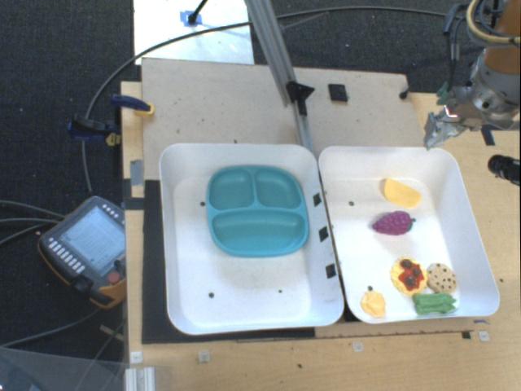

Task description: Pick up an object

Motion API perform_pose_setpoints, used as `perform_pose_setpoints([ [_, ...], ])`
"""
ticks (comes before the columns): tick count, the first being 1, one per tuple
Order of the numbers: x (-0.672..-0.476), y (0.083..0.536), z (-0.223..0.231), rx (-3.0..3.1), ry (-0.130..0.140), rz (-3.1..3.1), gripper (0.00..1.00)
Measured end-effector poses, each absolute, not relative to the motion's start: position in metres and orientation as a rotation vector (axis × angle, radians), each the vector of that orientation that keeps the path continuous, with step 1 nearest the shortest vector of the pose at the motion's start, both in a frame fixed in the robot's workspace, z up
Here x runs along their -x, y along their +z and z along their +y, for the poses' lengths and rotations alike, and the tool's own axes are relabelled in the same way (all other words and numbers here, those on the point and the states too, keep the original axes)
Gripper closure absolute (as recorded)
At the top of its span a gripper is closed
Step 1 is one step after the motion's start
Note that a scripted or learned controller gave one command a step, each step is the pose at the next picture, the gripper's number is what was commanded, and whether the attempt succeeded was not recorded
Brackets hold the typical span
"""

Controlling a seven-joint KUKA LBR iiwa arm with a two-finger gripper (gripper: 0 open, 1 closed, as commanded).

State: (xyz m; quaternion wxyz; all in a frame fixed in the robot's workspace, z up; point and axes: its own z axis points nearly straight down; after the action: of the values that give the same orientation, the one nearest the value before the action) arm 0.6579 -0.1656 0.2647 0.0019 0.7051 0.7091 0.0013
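Nothing picked up yet. The gripper (433,133) hangs by the right bin's (472,218) far corner; can't tell its grip. Toy foods, e.g. the purple grapes (392,222), lie inside, untouched. Whole job's left.

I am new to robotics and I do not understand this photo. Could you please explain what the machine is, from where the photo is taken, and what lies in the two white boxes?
The photo is taken by one fixed camera above the bench, looking down at a slant. The machine at the upper right is a robot arm; its gripper hangs above the far corner of the right bin, and I see nothing in it. The left bin holds a teal divided plate. The right bin holds small toy foods: a yellow piece, purple grapes, a small pizza, a cookie, a green piece and a pale yellow piece. The grey device at the left looks like the arm's hand controller.
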Motion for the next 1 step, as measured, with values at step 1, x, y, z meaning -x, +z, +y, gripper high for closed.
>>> perform_pose_setpoints([
  [1, -0.6444, 0.2648, -0.1172, -2.213, 0.002, 2.229, 1.00],
])
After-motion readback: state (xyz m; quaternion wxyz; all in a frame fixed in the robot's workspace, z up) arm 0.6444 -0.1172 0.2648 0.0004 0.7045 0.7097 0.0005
